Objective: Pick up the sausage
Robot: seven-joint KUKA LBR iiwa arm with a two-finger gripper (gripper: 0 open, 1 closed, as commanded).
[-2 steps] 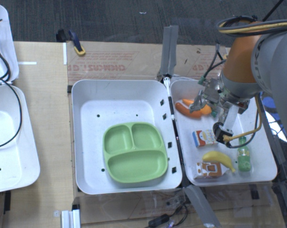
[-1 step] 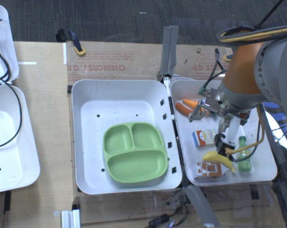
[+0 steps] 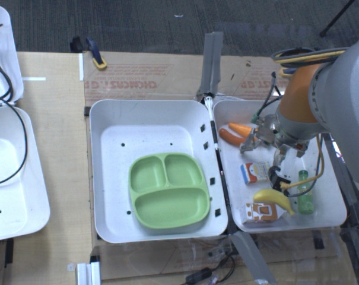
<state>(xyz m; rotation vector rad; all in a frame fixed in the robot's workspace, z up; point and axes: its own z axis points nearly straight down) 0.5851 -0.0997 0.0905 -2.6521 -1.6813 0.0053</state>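
The sausage [image 3: 229,136], reddish-brown and short, lies at the far left of the right bin [image 3: 330,215], close to the wall between the bins. An orange carrot [image 3: 241,128] lies right behind it, touching or almost touching it. My gripper [image 3: 261,146] hangs low over the right bin, just to the right of the sausage and carrot, below the arm's orange band [image 3: 298,94]. The gripper's metal body hides part of the bin floor. Nothing is visibly held.
In the right bin, nearer the front, are a small white carton [image 3: 253,172], a banana [image 3: 274,199], a brown-and-white carton [image 3: 262,212] and a green bottle [image 3: 305,199]. The left bin [image 3: 108,159] holds a green divided plate [image 3: 168,190].
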